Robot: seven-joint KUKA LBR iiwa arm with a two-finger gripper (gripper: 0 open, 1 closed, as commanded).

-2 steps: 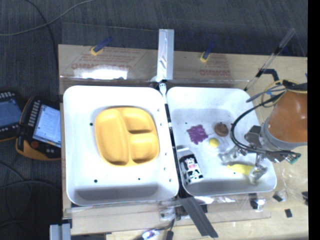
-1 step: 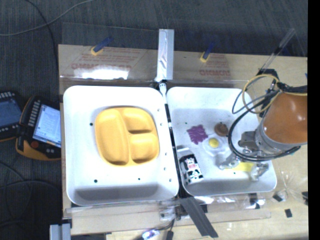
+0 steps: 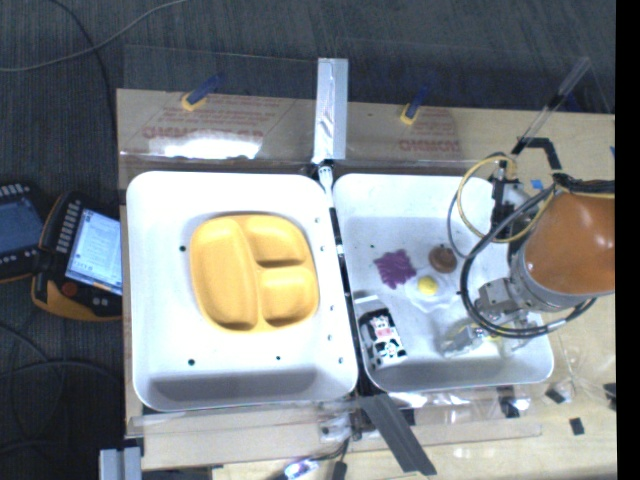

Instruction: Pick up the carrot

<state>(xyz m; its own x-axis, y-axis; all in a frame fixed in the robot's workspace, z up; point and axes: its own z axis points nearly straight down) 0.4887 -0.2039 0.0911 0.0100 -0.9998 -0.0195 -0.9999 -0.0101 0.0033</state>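
We see the gripper [image 3: 463,340] low in the right bin [image 3: 520,373], too blurred to tell whether it is open or closed. Just above the gripper lies a yellow lump [image 3: 428,286], and beyond that a brownish piece [image 3: 442,259], perhaps the carrot. Well left of the gripper sits a yellow tray [image 3: 254,271].

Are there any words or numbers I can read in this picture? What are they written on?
None can be read.
Red print on the two clear sheets behind the bins: blurred and turned away, unreadable.
Screen of the handheld device left of the bench: lit, too small to read.
Black and white block in the right bin: pattern, no clear letters.
Yellow tray: no text.
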